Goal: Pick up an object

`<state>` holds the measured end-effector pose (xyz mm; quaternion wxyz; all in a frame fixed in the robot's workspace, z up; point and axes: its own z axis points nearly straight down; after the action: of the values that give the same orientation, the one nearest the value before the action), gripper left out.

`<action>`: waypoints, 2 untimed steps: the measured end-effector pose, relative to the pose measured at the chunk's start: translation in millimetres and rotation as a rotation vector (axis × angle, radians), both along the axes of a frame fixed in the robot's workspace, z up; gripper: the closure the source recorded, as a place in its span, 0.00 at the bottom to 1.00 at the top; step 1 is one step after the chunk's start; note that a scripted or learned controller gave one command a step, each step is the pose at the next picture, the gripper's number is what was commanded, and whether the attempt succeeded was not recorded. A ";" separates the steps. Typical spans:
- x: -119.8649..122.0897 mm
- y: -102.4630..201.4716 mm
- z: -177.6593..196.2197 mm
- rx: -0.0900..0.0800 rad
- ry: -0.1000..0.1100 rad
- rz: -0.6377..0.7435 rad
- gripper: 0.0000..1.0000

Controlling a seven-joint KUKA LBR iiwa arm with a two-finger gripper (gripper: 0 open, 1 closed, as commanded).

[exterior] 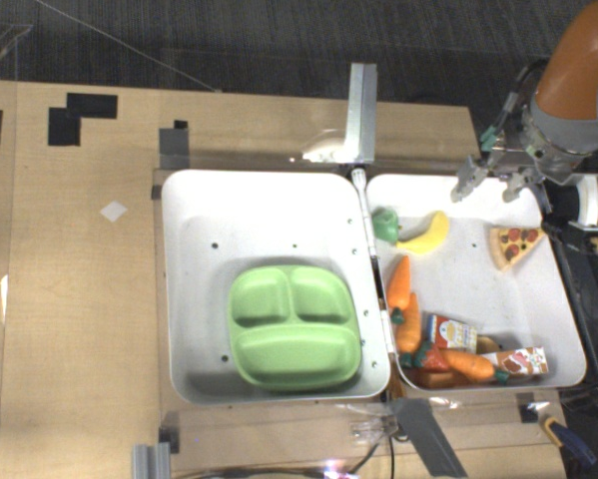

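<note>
My gripper hangs over the far edge of the right bin, fingers spread open with nothing between them. Below it in the right bin lie a yellow banana with a small green toy beside it, and a pizza slice to the right. Along the bin's left wall lies an orange carrot. At the near end sit a juice carton, another carrot and a flat snack box.
The left bin holds a green divided tray. A metal post stands behind the wall between the bins. The arm's orange band sits at the upper right.
</note>
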<state>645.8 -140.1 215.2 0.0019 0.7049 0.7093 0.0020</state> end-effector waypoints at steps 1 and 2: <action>16.1 -5.2 -117.9 -0.002 -0.003 0.070 0.00; 10.2 12.1 -126.4 -0.001 -0.004 -0.057 0.00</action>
<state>656.0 -128.0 88.8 0.0034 0.7249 0.6888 0.0030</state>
